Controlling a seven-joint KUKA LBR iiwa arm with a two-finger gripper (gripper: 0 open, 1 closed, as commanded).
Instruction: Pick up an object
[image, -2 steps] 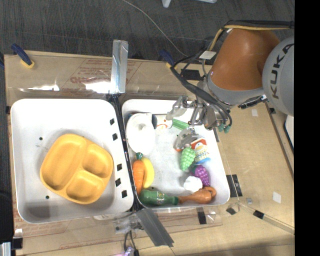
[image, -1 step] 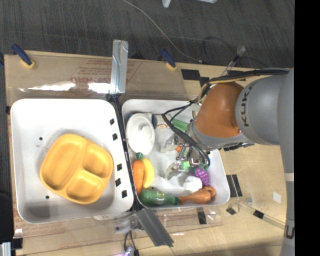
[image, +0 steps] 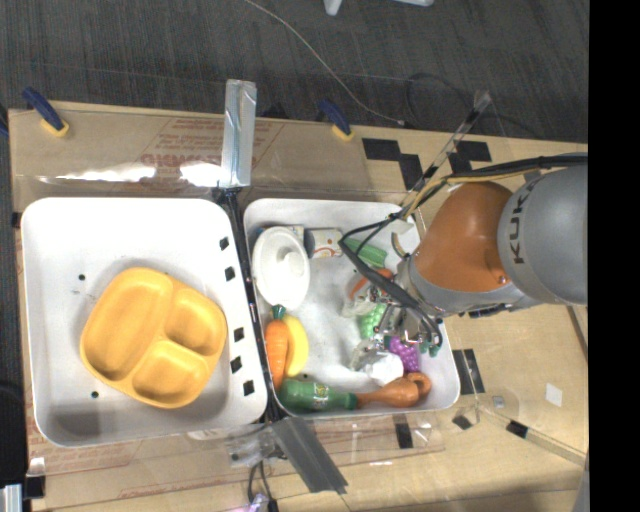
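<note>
My gripper (image: 385, 335) hangs low in the right bin (image: 330, 215), over its right-hand part, below the arm's orange band. Right under and beside it lie purple grapes (image: 407, 352), a green toy piece (image: 372, 318) and a white piece (image: 385, 367). Along the bin's front edge lie a green bottle (image: 315, 396) and an orange-brown drumstick-like toy (image: 400, 391). A carrot (image: 276, 345) and a yellow banana (image: 296, 345) rest by the left wall, with a white cup (image: 280, 262) behind them. Nothing is clearly between the fingers.
The left bin (image: 60, 230) holds a yellow divided plate (image: 152, 335). Cables run from the arm over the right bin's back right corner. A small can (image: 322, 243) lies near the back wall beside the white cup.
</note>
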